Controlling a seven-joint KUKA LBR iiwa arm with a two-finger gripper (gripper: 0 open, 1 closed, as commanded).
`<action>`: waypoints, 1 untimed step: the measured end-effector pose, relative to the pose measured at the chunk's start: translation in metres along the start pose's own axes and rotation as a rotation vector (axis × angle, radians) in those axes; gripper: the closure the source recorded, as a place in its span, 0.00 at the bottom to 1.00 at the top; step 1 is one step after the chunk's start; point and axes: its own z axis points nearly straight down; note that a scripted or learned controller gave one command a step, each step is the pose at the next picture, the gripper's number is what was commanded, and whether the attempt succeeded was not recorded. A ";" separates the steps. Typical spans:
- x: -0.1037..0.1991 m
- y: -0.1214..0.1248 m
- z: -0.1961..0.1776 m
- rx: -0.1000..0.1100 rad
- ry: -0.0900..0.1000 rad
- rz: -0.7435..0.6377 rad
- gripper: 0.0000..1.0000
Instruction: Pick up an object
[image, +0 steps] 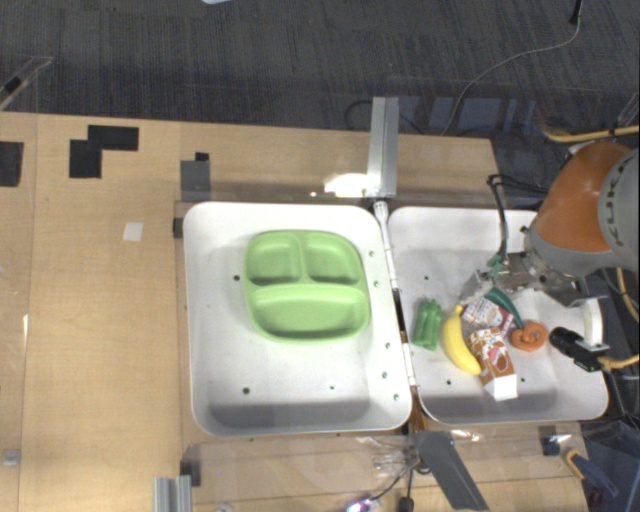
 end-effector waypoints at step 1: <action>0.016 -0.059 -0.002 -0.003 0.000 0.065 0.00</action>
